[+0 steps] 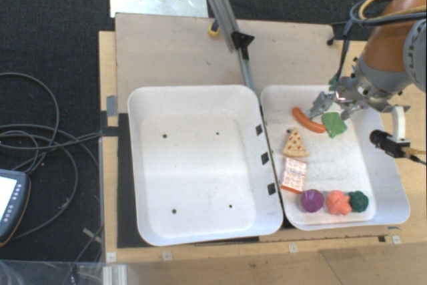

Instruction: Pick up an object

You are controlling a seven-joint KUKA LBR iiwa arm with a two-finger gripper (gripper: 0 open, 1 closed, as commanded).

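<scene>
Right bin (393, 200), near rim: purple piece (311, 200), orange piece (339, 203) and dark green piece (358, 201) are sitting in a row, touching or nearly so. Just behind them a pink-and-white packet (294, 175) is lying, then a pizza-slice toy (295, 143), both hugging the left wall. Farther back a red sausage (308, 120) and a green block (334, 124) are lying side by side. The pincer (339, 103) is hovering over these two, fingers spread apart, clamping nothing. Bare floor is showing mid-right. Left bin (143, 143) is sitting beside it on the tabletop (173, 50).
</scene>
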